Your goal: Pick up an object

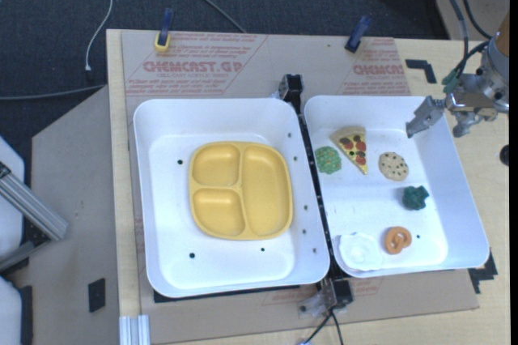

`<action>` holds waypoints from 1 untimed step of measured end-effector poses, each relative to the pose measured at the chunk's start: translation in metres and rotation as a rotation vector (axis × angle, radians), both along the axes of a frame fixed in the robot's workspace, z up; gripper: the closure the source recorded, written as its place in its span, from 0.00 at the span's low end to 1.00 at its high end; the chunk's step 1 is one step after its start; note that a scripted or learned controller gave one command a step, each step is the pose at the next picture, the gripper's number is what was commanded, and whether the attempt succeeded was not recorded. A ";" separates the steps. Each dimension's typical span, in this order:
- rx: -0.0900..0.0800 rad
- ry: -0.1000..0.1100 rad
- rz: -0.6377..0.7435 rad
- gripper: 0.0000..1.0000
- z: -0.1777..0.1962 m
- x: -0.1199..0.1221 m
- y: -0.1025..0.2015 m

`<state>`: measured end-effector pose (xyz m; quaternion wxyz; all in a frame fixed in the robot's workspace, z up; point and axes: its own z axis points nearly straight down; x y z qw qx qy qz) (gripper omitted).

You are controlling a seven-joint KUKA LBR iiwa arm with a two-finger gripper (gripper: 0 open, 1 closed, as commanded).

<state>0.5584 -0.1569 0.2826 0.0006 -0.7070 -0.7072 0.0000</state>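
The left bin (154,198) takes up the middle-left of the frame and carries a yellow divided plate (241,190), three compartments, its long side running roughly up and down the picture. The right bin (453,198) sits touching it on the right.

My arm comes in at the upper right edge, and my claw (441,115) hangs over the right bin's upper right rim; I cannot tell whether it is open or closed, and nothing shows in it.

In the right bin, the pizza slice (353,147) lies upper centre, its long axis slanting with the tip toward lower right. Left of it is a green leafy piece (328,159); right of it a cookie (393,166). Below that, a dark green piece (415,198), then a pretzel (397,239) beside a white piece (358,246) at lower centre.
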 end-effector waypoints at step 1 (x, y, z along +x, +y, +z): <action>0.001 0.005 -0.002 0.00 -0.057 -0.004 -0.009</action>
